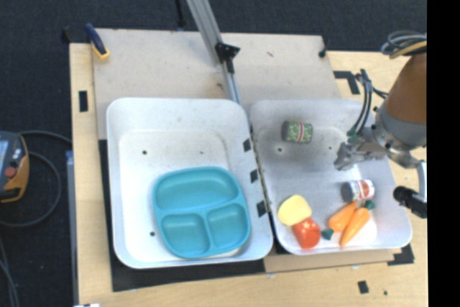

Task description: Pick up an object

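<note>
We see the gripper [347, 157] low over the right bin [323, 115], near its right wall, with the orange band of the arm [406, 93] above it at the frame's right side. Nothing sits between its tips as far as we can make out, but whether they stand apart or together we cannot tell — they read as one grey cluster at this size.

The pickable things all lie in that right bin. A small red-and-white can [358, 190] lies on its side just below the gripper, the closest candidate. Two carrots [349, 221] sit below it, touching or nearly so, with a red pepper [307, 232] and a yellow piece [294, 210] to their left along the bin's near edge. A green can [296, 131] lies alone toward the far wall, well apart from the rest. The left bin [144, 126] carries a teal divided tray [201, 211].

We judge the step in hand to be the approach. To do it well, we should commit to one target — the green can is isolated, so a grasp there risks no neighbours. For the red-and-white can, we should close across its short axis and come down centred, since a rounded body on its side may roll away from a glancing tip.
</note>
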`<move>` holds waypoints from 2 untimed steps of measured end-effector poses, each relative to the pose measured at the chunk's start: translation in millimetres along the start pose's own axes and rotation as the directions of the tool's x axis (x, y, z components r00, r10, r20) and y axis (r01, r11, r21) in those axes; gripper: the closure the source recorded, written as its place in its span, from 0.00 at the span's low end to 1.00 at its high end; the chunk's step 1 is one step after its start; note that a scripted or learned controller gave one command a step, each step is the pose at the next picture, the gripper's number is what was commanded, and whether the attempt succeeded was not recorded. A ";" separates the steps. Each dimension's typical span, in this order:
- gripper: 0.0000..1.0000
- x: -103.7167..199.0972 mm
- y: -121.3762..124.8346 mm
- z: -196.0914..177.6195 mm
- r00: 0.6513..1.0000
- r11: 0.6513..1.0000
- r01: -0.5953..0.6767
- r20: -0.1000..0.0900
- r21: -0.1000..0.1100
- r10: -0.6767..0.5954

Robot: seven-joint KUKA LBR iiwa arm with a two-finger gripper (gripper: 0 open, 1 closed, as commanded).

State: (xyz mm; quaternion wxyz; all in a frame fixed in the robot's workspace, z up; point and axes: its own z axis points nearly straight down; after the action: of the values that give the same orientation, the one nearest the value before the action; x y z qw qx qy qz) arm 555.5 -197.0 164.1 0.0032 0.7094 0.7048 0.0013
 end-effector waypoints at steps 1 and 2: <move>1.00 -7.8 -5.5 -58.5 1.000 1.000 0.000 0.001 -0.002 0.000; 1.00 -9.1 -4.2 -79.9 1.000 1.000 0.007 -0.001 0.002 -0.007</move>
State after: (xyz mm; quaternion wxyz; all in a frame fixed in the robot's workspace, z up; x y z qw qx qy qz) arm 550.8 -205.9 244.0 0.0022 0.7070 0.7072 0.0010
